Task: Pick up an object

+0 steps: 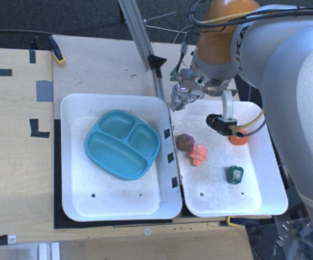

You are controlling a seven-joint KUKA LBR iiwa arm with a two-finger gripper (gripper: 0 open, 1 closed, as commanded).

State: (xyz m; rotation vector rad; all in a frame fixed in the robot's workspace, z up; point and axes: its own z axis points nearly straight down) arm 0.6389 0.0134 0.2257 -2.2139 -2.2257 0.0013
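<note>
My gripper [177, 101] hangs over the back left corner of the right bin [265, 202], close to the wall shared with the left bin. Nothing shows beneath or in it. In the right bin lie a dark purplish round object [185, 141], a salmon-pink object [198, 155] touching or nearly touching it, a small green object [234, 174] nearer the front, and an orange object [239, 139] partly hidden by a black part of the arm [221, 124]. The round object sits a little in front of the gripper.
A blue divided plate [124, 144] lies tilted in the left bin [70, 112]. A slanted metal pole [137, 31] runs down to the bins' back edge just left of the gripper. The arm's grey body [286, 64] covers the right side.
</note>
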